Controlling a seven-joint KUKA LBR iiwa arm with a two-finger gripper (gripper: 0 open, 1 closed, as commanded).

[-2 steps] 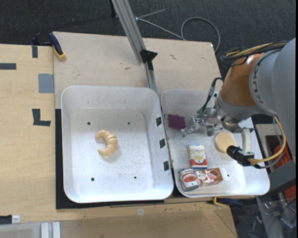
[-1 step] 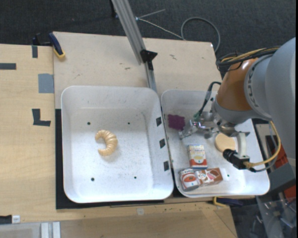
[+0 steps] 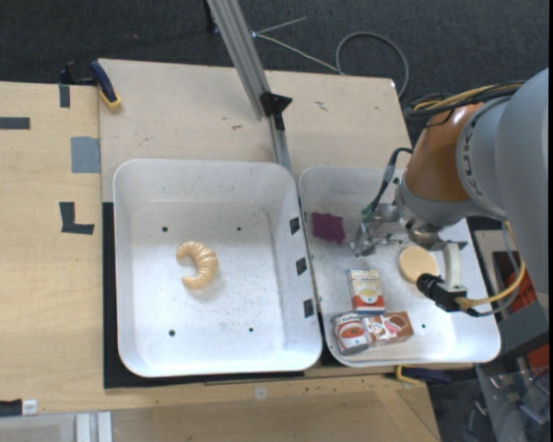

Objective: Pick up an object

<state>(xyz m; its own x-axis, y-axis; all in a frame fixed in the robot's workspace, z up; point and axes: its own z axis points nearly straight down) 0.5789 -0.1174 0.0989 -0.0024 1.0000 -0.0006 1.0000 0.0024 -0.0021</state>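
Two white bins sit side by side; right bin (image 3: 470, 339) holds a small purple block (image 3: 328, 226), dark and squarish, upper left. Gripper (image 3: 367, 239) hovers just beside it, grip state impossible to tell.

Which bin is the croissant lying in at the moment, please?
The left bin. The croissant lies on its floor, well apart from the walls, while the gripper is over the right bin.
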